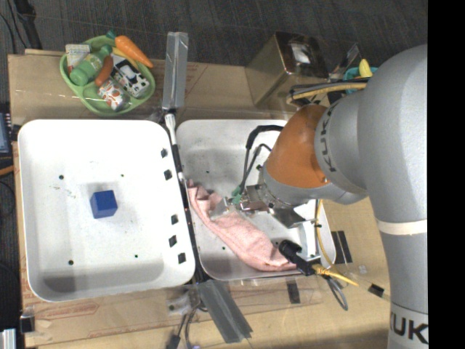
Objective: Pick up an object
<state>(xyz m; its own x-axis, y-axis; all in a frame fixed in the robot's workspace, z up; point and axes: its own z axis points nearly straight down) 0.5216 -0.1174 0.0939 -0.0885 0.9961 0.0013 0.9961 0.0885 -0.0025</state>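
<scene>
A pink cloth (232, 235) lies crumpled along the left and front of the right bin (211, 151). A blue cube (104, 203) sits alone in the middle of the left bin (43, 151). My gripper (238, 198) hangs low over the right bin, just above the cloth's upper end, under the orange band of the arm. The wrist hides the fingertips.
A green bowl (78, 89) of toy food, with an orange carrot on top, stands behind the left bin. A brown box (280, 64) sits behind the right bin. The grey arm covers the right side of the bench.
</scene>
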